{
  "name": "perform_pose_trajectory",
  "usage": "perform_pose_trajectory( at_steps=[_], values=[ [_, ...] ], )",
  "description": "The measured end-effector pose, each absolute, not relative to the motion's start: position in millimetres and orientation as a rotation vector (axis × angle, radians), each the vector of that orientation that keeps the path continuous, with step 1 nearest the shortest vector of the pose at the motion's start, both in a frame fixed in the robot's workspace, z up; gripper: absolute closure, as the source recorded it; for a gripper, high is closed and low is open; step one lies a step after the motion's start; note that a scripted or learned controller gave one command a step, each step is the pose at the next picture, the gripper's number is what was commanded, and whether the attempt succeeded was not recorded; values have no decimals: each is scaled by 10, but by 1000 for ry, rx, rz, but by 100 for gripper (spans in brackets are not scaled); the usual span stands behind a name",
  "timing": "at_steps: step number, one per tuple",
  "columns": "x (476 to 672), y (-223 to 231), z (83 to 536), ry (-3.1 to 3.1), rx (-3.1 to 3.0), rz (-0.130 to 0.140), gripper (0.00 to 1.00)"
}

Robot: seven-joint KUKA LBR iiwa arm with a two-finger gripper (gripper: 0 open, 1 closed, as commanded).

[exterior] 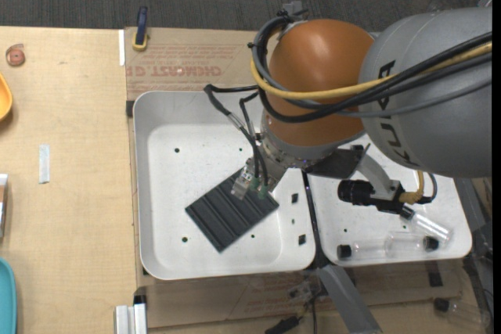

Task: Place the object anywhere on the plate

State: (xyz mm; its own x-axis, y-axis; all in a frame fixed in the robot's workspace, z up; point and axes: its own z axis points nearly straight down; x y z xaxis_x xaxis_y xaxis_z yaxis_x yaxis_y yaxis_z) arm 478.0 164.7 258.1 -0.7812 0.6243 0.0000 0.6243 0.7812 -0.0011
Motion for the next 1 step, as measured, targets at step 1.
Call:
perform_pose_trajectory(
  at_steps=[1],
  values=[
    [5021, 1217, 2873, -3008, -907, 2, 100]
  ],
)
